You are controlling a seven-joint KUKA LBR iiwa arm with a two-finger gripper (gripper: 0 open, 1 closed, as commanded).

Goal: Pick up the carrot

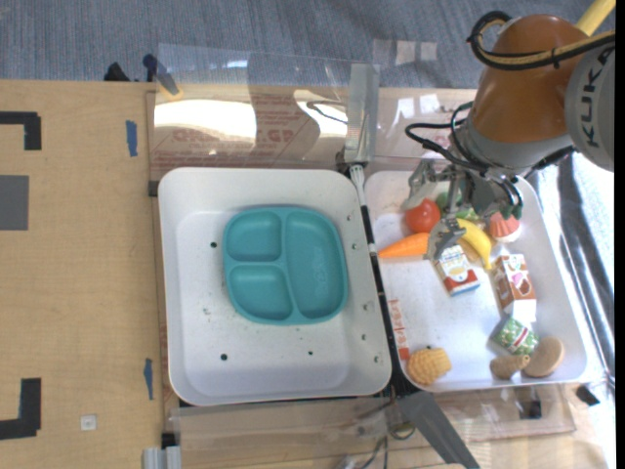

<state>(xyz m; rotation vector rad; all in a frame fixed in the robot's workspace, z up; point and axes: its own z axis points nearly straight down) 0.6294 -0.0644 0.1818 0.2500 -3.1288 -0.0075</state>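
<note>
the small orange tapered plastic carrot (404, 247) lay just left of the metal two-finger gripper (450, 231), whose grip state i couldn't tell, and crowded by a red tomato (422, 215) and yellow banana (477, 241), so a descent risked grabbing a neighbour instead.

bright, even light | glare on clear panel (249, 115) | focus slightly soft
</note>
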